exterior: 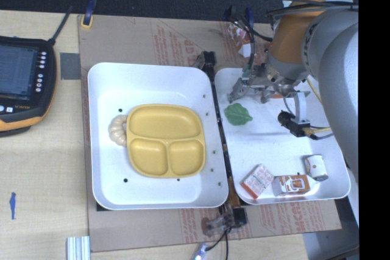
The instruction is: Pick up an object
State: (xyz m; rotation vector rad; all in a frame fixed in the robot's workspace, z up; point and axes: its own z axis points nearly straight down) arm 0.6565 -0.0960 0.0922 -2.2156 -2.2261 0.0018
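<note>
Right white bin (341, 192) holds a green piece (237, 113) just below the tool (247, 91), grip indiscernible.

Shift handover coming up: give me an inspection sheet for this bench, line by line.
Surface: wooden bench with a cardboard sheet under two white bins.
Job's things: green item, two small packets and a small white object in the right bin.
Clutter: yellow divided tray and a beige item in the left bin.
Grippers: gripper at the right bin's far end, above the green item.
Cables: black cable to the pendant.
Surroundings: pendant at left.
</note>
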